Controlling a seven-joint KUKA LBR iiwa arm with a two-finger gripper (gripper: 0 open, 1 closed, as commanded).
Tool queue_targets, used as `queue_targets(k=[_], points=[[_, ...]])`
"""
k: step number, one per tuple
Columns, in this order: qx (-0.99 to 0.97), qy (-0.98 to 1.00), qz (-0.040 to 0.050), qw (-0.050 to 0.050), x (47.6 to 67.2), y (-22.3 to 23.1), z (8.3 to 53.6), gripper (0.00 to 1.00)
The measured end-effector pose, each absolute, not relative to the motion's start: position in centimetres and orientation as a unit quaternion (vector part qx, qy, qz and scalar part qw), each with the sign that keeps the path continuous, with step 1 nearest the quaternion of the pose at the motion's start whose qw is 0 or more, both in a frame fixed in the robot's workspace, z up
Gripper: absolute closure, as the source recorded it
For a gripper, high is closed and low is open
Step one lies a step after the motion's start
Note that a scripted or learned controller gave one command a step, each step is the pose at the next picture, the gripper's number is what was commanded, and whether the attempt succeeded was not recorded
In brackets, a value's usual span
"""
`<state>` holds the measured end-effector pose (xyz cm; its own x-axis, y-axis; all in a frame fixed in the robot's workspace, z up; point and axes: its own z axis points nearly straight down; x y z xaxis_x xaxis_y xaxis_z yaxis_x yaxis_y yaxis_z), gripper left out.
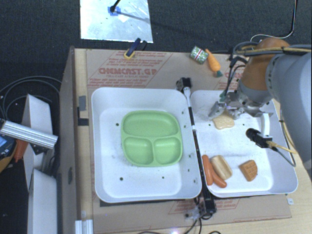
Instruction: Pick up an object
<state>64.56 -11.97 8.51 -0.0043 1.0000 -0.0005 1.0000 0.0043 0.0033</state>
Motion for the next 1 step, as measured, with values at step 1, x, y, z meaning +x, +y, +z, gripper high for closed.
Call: queue_targets(k=[1], points=[[0.705,0.709,0.0014,0.002,64.65,-12.0,9.66,1.0]])
